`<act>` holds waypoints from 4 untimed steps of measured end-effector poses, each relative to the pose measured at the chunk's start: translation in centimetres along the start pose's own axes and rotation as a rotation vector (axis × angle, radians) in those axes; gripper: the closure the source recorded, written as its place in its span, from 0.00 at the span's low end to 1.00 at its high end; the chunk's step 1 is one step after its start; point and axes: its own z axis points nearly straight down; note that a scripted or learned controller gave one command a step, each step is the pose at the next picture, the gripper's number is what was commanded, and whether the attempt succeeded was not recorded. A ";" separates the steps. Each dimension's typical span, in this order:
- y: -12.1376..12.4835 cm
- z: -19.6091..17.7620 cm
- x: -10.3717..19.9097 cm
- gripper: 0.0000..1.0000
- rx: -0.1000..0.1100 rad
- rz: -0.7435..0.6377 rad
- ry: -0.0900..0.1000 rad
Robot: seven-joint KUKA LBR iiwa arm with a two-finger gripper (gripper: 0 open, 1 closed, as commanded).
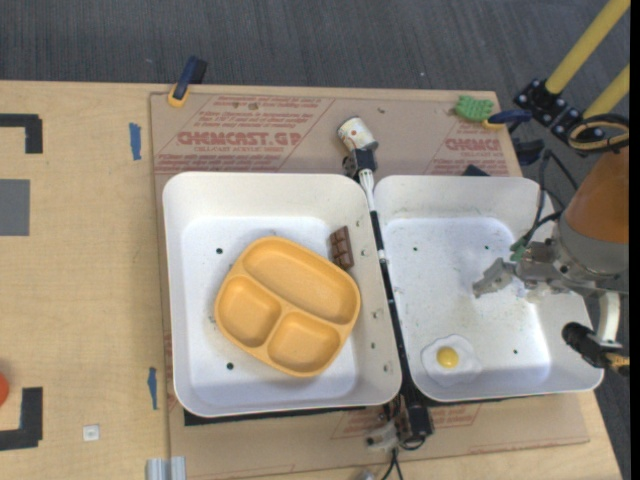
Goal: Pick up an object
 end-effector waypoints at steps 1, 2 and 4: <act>-6.5 1.5 8.3 0.00 -0.001 -0.033 -0.015; -1.1 1.3 1.6 0.00 -0.005 -0.015 -0.018; 7.9 1.3 0.7 0.00 0.014 0.325 0.017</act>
